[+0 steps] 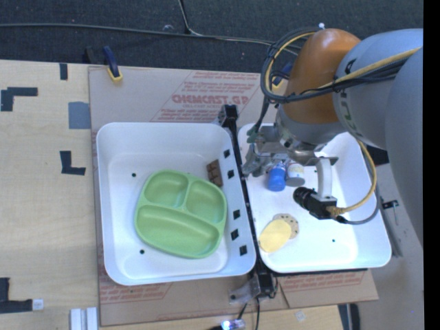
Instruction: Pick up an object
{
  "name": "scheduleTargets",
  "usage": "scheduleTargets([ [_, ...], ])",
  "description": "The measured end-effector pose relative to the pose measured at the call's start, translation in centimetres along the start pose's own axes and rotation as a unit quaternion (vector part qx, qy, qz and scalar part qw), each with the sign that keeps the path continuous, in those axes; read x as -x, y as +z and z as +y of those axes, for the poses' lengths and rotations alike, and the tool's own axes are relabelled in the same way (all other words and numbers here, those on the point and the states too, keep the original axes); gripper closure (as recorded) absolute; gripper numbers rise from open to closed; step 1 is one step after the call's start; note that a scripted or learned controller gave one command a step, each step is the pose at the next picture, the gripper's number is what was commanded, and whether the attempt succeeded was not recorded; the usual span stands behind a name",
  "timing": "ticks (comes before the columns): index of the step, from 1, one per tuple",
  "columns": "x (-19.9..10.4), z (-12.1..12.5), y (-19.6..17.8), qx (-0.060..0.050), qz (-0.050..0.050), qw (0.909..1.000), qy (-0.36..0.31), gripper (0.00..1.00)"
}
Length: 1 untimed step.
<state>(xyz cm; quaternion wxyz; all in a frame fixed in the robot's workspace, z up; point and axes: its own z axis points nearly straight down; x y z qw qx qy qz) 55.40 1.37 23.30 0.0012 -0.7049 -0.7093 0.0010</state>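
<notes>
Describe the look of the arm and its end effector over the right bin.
The arm is smooth grey with a rounded orange band. Yellow and black cables loop around it. The end effector is bare metal, with a black cylindrical fitting beside it.

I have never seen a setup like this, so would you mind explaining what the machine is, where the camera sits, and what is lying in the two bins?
This is a single picture from one camera fixed above a bench, looking down at a slant. The big grey and orange shape on the right is a robot arm, reaching in over the bench. At its end is its tool, the part meant to grasp things; from this angle I cannot tell if it holds anything.

Two shallow white bins sit side by side on the bench. The left bin holds a green divided plate and a small brown item by its right wall. The right bin holds a pale yellow object, and a blue object lies right under the tool.
</notes>
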Motion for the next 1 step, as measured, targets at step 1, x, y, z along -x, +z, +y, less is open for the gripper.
scheduleTargets([
  [1,-6.33,-0.56,0.92,0.0,0.0,1.0,-0.001,1.0],
])
